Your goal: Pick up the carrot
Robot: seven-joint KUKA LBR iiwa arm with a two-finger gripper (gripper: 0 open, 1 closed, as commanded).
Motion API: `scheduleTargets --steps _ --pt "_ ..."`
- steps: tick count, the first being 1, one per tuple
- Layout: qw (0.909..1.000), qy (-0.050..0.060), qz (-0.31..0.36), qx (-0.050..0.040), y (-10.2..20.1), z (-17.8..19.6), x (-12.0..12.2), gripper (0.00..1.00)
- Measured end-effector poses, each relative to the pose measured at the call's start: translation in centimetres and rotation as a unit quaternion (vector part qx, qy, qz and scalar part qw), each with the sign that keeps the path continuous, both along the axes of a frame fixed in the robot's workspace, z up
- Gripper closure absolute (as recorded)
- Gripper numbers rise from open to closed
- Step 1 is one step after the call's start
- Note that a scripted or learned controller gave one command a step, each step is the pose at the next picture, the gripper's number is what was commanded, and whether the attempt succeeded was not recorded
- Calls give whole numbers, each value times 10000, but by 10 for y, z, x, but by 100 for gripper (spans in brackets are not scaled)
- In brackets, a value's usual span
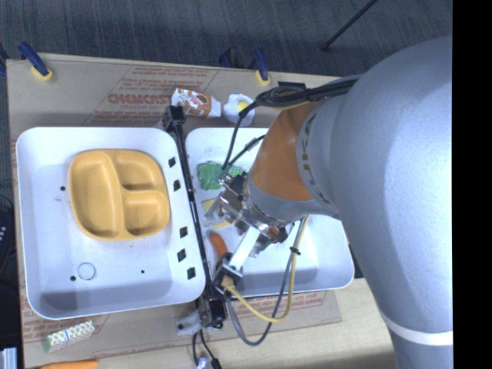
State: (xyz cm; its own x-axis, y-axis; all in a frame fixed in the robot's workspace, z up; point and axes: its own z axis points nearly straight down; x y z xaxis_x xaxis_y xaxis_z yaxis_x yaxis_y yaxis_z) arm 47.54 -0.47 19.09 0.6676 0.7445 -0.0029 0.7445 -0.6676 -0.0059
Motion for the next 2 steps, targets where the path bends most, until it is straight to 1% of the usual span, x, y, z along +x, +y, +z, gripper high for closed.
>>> scheduleTargets --steps 2 --pt "10000 0 0 0 0 0 0 0"
